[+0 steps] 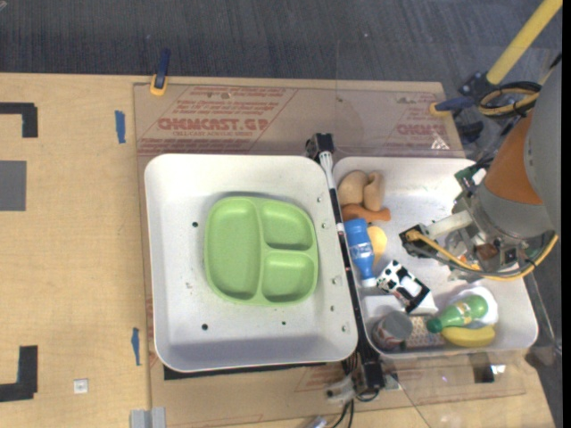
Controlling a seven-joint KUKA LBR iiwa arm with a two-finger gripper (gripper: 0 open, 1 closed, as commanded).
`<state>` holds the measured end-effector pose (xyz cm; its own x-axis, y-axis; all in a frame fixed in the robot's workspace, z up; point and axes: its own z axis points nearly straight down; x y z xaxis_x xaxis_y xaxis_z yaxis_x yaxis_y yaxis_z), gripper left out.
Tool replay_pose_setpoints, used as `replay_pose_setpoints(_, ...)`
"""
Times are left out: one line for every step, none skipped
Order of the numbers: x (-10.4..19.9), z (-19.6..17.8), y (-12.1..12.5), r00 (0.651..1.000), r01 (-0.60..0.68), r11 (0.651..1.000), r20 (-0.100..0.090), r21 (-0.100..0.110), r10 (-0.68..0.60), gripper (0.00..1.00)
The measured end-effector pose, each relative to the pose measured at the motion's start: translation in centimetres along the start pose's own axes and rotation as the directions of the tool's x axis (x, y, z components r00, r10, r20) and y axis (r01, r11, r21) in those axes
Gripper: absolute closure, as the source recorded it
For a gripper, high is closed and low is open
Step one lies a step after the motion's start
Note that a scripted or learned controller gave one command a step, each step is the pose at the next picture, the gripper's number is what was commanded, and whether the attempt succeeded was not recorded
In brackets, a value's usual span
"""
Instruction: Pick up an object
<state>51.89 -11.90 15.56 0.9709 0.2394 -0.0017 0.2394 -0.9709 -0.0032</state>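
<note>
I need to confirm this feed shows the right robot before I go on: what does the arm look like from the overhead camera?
The arm is grey, with a broad orange band above the wrist. Below the band, the gripper is a cluster of silver-grey metal parts. A yellow cable loops beside the arm.

The worktop (71,266) looks like pale wood board, matt and faintly grained; the floor (268,16) beyond it is dark carpet, rough in its weave; the sheet (214,119) under the bins looks like brown paper with red print, flat and dull; the left bin (169,239) is smooth white plastic with a soft sheen; the right bin (419,172) shines more brightly; the green plate (261,250) is matt plastic; the blue bottle (359,248) and the yellow banana (468,335) look like glossy plastic.
</note>
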Motion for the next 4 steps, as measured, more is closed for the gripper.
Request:
replay_pose_setpoints(-4.1,-6.2,0.0,0.999,-0.038,0.999,-0.002,-0.003,0.038,1.0)
replay_pose_setpoints(-4.0,-7.0,-0.1,0.999,-0.033,0.999,0.003,-0.001,0.033,1.0)
replay_pose_setpoints(-3.9,-7.9,-0.2,1.0,-0.029,1.0,0.005,0.0,0.029,1.0)
replay_pose_setpoints(-3.8,-8.8,-0.2,1.0,-0.024,1.0,0.006,0.0,0.024,1.0)
